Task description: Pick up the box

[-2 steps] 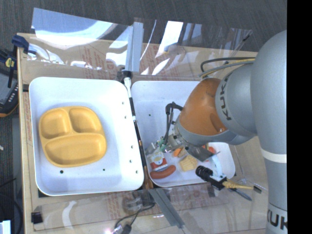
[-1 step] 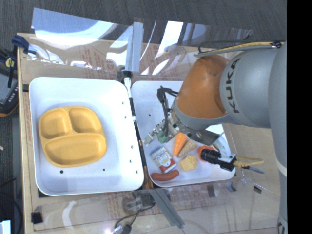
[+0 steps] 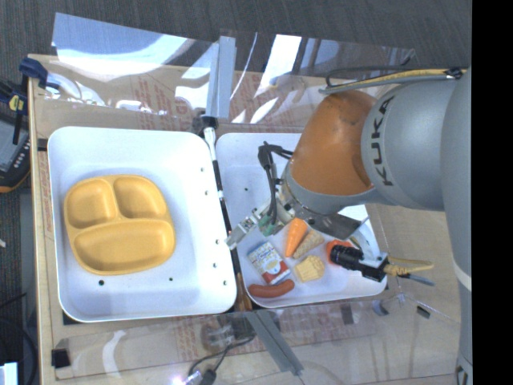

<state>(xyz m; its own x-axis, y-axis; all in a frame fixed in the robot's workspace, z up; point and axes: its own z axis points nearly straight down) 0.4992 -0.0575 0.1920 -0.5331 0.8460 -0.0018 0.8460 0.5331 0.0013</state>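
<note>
Box point(image 3: 264, 256) sits near the right bin's point(image 3: 240, 167) left wall, crowded by carrot point(image 3: 295, 235) and sausage point(image 3: 270, 289). Gripper point(image 3: 255, 226) hangs just beside it. Whether it is spread or closed cannot be told.

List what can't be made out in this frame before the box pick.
- right bin, camera view: much of its floor lies under the arm, so anything resting there is hidden.
- box, camera view: its print is too small to read.
- carrot, camera view: its upper end seems to run under the arm, so its full length is unclear.
</note>
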